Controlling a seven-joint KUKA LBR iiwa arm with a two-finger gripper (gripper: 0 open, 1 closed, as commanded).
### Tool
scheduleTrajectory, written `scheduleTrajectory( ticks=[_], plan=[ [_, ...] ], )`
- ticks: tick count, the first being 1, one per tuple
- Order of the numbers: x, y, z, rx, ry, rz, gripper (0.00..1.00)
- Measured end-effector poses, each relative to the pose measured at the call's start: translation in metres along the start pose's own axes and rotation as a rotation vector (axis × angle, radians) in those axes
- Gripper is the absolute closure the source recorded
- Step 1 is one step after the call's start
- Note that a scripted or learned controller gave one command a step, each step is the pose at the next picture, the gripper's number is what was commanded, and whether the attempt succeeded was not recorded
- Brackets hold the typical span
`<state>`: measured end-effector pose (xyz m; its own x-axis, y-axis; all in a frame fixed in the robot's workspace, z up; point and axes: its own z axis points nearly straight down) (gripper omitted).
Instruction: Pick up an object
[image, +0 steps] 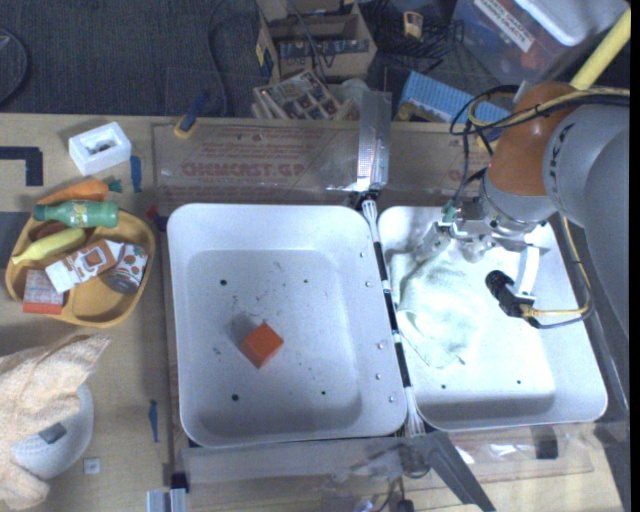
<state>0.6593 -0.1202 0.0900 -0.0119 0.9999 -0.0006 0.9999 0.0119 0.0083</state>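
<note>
Camera view: two white bins are seen side by side, the left bin (195, 235) and the right bin (560, 400), with their inner rims touching along the middle. An orange block (263, 344) is found on the floor of the left bin, a little left of and below its centre, tilted on a corner, well apart from all four walls; bare floor is left all round it. The gripper (460, 232) is placed over the upper left part of the right bin, near the shared rim and near the far wall, with the grey arm (590, 160) and its orange band (525, 150) entering from the right. Whether the claw is spread or pressed together cannot be told. A crumpled clear plastic sheet (435, 300) is seen below the gripper, against the left wall of the right bin. A wooden bowl of packets (80, 270) is set left of the bins, apart from them.
</note>
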Motion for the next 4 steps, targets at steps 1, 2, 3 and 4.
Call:
scheduleTrajectory(
  ticks=[1,2,3,4],
  plan=[
    [-0.038,-0.014,0.0,0.002,0.0,-0.093,0.0],
    [-0.043,-0.055,-0.001,0.004,0.001,0.104,0.0],
    [-0.093,-0.036,-0.024,0.004,-0.002,0.084,0.0],
    [-0.024,-0.055,-0.001,-0.002,-0.001,-0.069,0.0]
  ],
)
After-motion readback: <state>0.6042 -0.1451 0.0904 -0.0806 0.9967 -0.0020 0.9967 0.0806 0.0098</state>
